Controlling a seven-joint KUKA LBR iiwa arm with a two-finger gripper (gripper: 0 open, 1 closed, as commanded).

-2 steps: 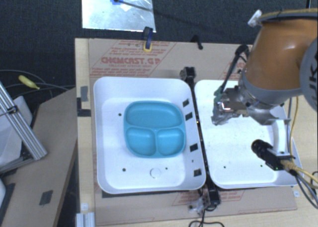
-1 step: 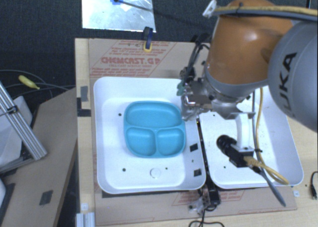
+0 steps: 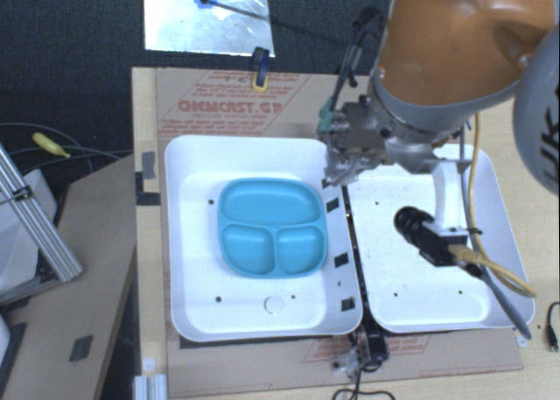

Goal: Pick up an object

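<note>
This is a robotics lab or test cell, not a home or shop. Two shallow white bins, the left bin (image 3: pixel 188 241) and the right bin (image 3: pixel 490 302), sit side by side on a brown board (image 3: pixel 227 96) printed with red lettering, laid over a bench. The big grey and orange robot arm (image 3: pixel 455 31) reaches in from the far right, with loose yellow cables (image 3: pixel 494 271) trailing over the right bin. Dark carpet (image 3: pixel 61 39) covers the floor, an aluminium framing rail (image 3: pixel 31 214) stands at the left, and a shiny metal sheet (image 3: pixel 206 0) lies on the far side.
</note>
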